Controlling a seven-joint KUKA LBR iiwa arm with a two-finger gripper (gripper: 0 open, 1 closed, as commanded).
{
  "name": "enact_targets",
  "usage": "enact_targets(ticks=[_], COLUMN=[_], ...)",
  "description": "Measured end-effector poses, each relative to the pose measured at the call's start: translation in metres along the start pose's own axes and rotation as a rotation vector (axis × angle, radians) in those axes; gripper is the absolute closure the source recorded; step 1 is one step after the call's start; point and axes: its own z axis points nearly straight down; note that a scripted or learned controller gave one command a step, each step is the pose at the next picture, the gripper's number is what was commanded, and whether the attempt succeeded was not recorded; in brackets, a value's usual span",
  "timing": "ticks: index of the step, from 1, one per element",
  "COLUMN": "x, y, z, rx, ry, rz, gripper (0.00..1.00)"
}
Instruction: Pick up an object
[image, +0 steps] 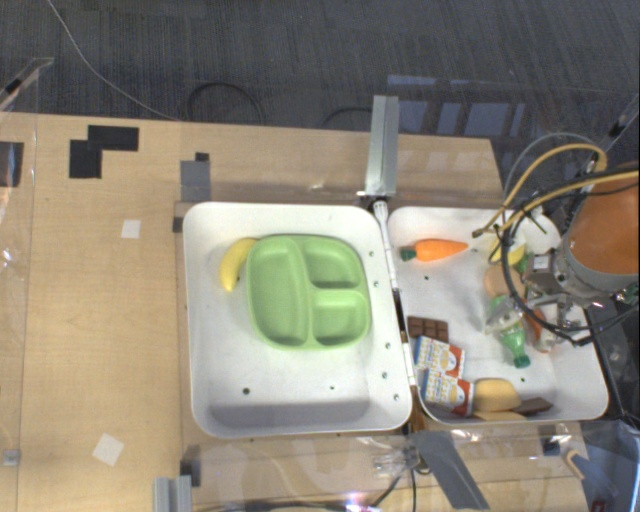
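Two white bins are set side by side on the bench. In the left bin (215, 330) a green tray (305, 290) with compartments is seen, and a banana (235, 263) lies touching its left edge. In the right bin (445, 290) a carrot (437, 250) lies near the top left, well apart from the arm. A chocolate bar (427, 328) rests by the dividing wall, with a printed carton (440, 372) just below it and a potato (497, 394) at the bottom. A green bottle (514, 345) is found beside the gripper (545, 318), which is lowered over the right side of that bin. Whether the gripper is wide, narrow or holding anything cannot be told, as it is masked by cables and wrist.
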Motion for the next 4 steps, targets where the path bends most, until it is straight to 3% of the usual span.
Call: enact_targets(ticks=[1,2,3,4], x=[0.004,-0.002,-0.063,-0.061], y=[0.054,0.050,0.020,0.022], z=[0.007,-0.007,-0.169,-0.163], rx=[0.008,0.020,0.010,-0.002], ry=[0.000,-0.009,-0.002,0.000], rz=[0.151,0.146,0.234,0.238], gripper=[0.00,1.00,1.00,0.00])
